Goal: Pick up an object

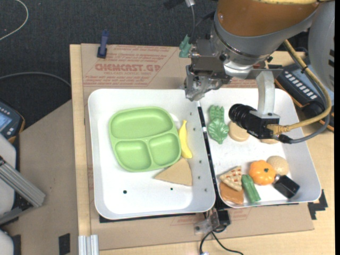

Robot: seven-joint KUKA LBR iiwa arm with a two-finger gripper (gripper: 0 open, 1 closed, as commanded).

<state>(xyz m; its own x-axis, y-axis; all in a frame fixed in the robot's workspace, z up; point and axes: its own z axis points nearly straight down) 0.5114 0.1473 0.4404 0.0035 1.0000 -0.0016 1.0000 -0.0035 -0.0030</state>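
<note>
My arm (265, 15) runs off the top of the frame. Part of me covers the round tan thing (237, 133) near the top of the right bin (297, 153), so I can't name it. Lower down, the orange fruit (261, 172) hides some of a pale ball (278, 164). The pizza slice (231, 177) lies over a brown piece (231, 194). The left edge cuts off a dark box (7, 122).

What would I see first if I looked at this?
The big green divided plate in the left bin jumps out first, with a yellow banana along its right edge. Next comes the round orange toy near the front of the right bin. The gripper hangs over the back rim where the bins meet.
</note>
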